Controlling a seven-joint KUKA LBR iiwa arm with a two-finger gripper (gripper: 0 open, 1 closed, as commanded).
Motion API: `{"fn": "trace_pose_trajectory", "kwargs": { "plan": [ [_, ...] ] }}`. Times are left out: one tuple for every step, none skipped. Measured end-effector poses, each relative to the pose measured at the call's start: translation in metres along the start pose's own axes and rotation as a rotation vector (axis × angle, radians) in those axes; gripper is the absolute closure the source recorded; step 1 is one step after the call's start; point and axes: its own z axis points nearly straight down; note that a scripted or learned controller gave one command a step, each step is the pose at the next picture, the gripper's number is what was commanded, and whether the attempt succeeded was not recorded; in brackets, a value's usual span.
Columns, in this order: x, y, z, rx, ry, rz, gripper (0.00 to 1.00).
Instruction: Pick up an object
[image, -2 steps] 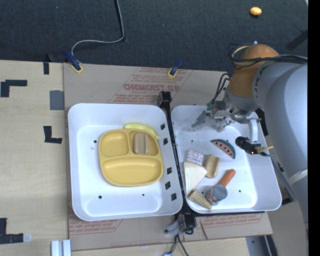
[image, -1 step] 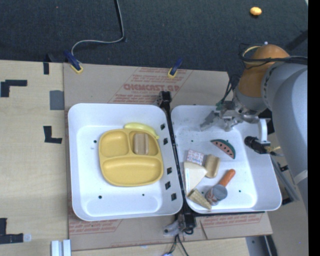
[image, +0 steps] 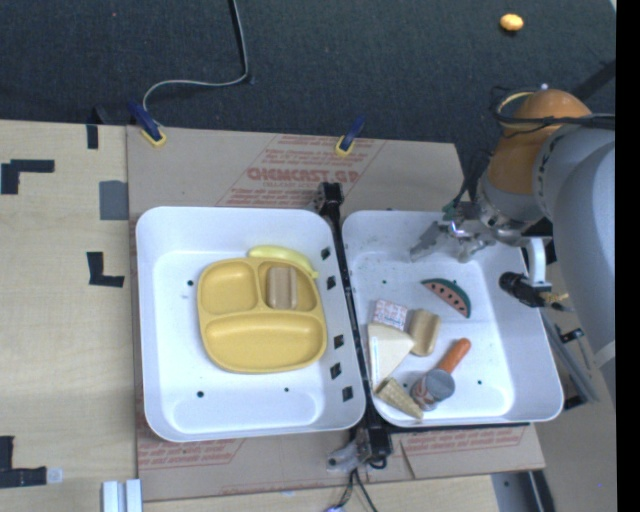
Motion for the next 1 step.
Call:
{"fn": "trace_pose_trajectory", "kwargs": {
  "plan": [
    [-0.002, 0.0002, 0.0, 0.0, 0.0, -0.001, 0.0]
  ]
}}
